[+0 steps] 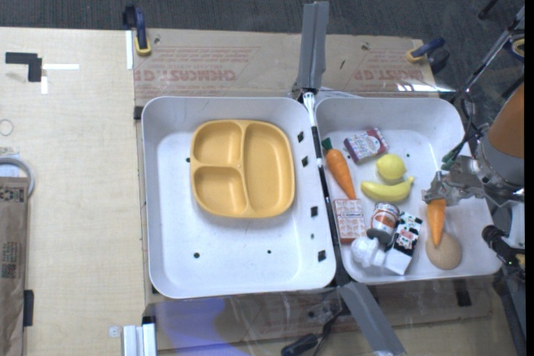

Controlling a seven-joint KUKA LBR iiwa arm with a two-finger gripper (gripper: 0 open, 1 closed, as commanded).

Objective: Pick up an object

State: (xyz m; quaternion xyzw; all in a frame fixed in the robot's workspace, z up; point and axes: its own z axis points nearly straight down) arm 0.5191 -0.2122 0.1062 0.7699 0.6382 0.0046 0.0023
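Near edge of the counter [75, 179]: a grey bracket and dark cables under the bins, cut off by the frame's bottom. At far left a brown printed bag [10, 263], only partly in frame, lettering too small to read.

Right bin [392, 106] — a cluster of toy food. Nearest: a white figure [367, 250] lying against a small black-and-white carton [406, 234]; details hard to make out. Beside them a tan egg-like lump [444, 253]. Above it a short carrot [435, 221], upright in the view, its top end meeting the tool. A small can with a red label [385, 218] touches the carton. A red-and-white box [348, 218] lies just left of the can. Next row back: banana [387, 189], a lemon [390, 168] touching it, a longer carrot [339, 172] slanted along the bin's left wall. Farthest: a purple-red snack packet [365, 145].

Tool [440, 194] comes in from the right, its metal tip just above the short carrot's top. Its body hides the contact — cannot tell whether it is spread or clenched, or whether the carrot is gripped. The arm's orange band [511, 129] is cut by the frame edge.

Left bin [167, 263]: a yellow three-compartment plate [244, 168], lying flat.

Beyond the bins: a cardboard sheet [250, 62] with reversed red print, clamps at its corners.
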